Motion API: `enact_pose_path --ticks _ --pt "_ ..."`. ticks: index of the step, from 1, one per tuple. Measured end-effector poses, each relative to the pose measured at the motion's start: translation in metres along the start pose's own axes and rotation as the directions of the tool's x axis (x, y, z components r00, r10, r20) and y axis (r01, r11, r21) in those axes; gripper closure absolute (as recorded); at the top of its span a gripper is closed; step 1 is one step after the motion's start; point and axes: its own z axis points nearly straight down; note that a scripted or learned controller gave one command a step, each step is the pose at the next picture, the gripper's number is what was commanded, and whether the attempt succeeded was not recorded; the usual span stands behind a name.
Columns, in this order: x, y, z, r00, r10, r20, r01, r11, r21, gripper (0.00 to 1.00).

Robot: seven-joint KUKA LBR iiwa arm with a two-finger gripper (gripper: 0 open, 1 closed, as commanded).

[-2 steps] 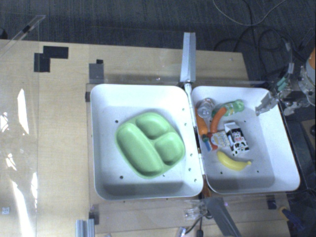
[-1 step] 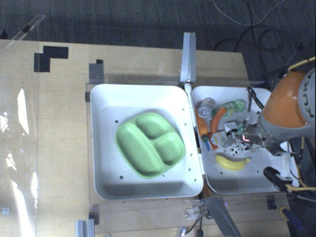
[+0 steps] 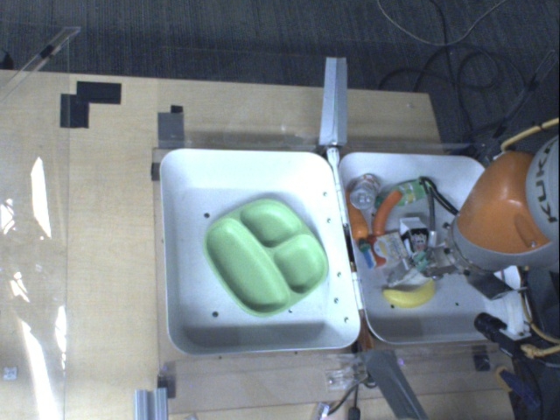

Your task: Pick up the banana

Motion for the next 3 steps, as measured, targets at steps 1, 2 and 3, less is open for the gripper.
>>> enact_pose_path --ticks 1,2,3 --pt "-0.002 0.004 -0.013 1.0 -0.001 0.007 0.001 1.0 -0.011 1.0" --pt "-0.009 -0.001 -0.002 0.985 0.172 -0.01 -0.172 0.985 0.001 1.0" --pt "0.012 0.003 -0.002 0.946 0.324 0.001 -0.324 0.946 -0.005 1.0"
